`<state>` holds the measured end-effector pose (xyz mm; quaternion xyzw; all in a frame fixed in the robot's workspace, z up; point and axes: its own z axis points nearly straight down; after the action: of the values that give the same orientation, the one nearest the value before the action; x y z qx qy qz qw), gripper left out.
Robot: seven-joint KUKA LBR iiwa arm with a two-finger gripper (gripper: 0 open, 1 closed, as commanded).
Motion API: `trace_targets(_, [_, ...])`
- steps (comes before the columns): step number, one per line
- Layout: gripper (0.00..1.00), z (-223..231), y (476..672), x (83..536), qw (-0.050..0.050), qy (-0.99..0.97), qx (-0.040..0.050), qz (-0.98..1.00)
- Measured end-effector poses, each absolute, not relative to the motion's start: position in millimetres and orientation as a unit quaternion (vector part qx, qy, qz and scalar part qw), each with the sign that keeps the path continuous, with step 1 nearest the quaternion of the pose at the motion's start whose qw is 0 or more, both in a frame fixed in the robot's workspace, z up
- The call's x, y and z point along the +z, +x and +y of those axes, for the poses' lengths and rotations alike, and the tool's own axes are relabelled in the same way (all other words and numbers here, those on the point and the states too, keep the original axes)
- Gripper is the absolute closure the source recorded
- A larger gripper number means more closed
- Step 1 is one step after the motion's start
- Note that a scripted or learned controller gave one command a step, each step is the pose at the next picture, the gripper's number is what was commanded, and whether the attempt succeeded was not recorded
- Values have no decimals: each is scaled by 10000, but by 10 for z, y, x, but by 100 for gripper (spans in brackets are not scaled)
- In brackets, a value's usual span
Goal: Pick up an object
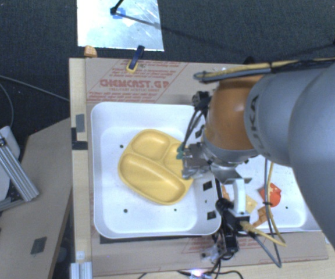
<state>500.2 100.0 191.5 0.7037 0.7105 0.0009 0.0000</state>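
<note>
A yellow divided plate [151, 166] lies in the left white bin [106, 156], a little right of its middle. My gripper [186, 166] hangs from the orange-banded wrist right at the plate's right edge, over the bin's right side. The wrist and arm hide the fingers from above. A red-orange object [272, 195] and a yellowish piece [239, 202] lie in the right bin [295, 217], partly covered by the arm.
The bins rest on a cardboard sheet [134, 81] on the bench. A shiny foil square [121, 16] lies beyond it. Cables and a black bracket [228, 225] hang at the front between the bins. A metal frame [4, 156] stands at the left.
</note>
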Motion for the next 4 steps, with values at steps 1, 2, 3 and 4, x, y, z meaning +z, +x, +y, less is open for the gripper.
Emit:
trace_targets(1, [100,713,5688,2318,37,7059,32,7083])
trace_targets(2, [100,1444,5078,1154,-54,7035,-41,7107])
trace_targets(3, [100,1750,4897,862,66,7065,48,7076])
trace_targets(4, [100,1778,5767,1884,52,7053,73,7089])
